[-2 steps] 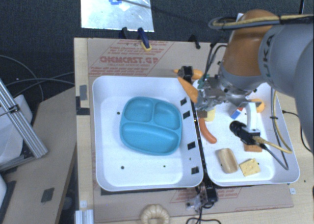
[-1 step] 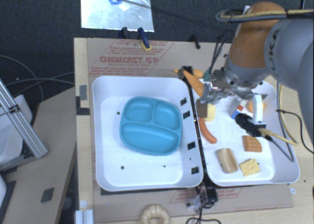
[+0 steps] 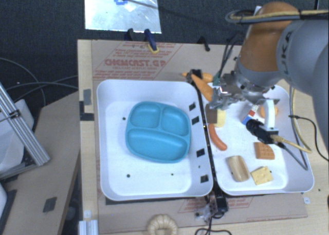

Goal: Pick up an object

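Pale yellow block (image 3: 220, 118) in right bin (image 3: 300, 177), directly under gripper (image 3: 218, 106); fingers' state — cannot tell. Sausage (image 3: 217, 139) beside it.

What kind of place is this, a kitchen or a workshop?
Most likely a robotics lab: a robot arm reaches over two white bins, one holding a blue divided plate, the other toy foods such as a hot dog.

Divided tray (image 3: 157, 131) in left bin (image 3: 110, 141)
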Robot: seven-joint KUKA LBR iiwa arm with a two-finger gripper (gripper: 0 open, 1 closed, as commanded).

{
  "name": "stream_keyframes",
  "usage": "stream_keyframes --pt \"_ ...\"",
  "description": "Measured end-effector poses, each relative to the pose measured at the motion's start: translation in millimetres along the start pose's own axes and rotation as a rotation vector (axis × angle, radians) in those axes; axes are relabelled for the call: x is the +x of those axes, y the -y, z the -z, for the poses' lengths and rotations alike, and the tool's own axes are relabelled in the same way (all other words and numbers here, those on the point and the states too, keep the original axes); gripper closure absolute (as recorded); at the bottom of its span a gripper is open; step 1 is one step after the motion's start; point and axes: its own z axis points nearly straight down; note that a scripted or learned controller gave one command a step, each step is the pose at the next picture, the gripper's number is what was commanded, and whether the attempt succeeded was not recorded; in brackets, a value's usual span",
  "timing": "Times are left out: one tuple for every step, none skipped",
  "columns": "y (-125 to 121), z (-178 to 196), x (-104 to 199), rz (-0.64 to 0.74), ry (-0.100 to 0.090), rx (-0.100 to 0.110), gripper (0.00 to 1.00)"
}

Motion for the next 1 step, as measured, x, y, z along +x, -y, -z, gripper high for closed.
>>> stream_keyframes --pt "1.3 0.8 1.1 0.000 0.000 0.001 1.00"
